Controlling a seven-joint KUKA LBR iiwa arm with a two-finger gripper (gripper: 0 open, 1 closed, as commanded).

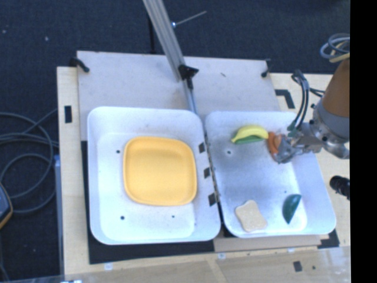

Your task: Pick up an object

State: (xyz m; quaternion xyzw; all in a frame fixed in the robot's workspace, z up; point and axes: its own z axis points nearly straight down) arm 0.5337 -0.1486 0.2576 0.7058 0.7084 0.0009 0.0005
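Arm enters from right w/ gripper (284,149) low over the upper right part of the right bin (268,184). An orange object (273,141) sits right at the gripper's left side, touching or nearly so; a banana (249,134) (yellow, w/ green underside) lies just left of it. Jaw state: cannot tell, since the gripper body blurs into the orange object and the view does not show whether anything is clamped. Likely target, by position: the orange object, poss. the banana. Other items in the right bin: a tan bread slice (252,216) near the front edge and a dark green piece (291,207) at front right, both well apart from the gripper. The left bin (106,158) holds a yellow plate (159,171), centred. Risks from here: (1) Orange object and banana are close together, so a closing grip may catch both or push one aside, giving a partial hold that slips on lift. (2) Approach is from the side, near the bin's back wall; an off-centre contact could shove the object toward the wall instead of seating it. (3) Banana is curved and smooth; if gripped near an end it may pivot out. (4) A lift w/o confirmed hold yields an empty pick. Recommend checking the hold before raising.
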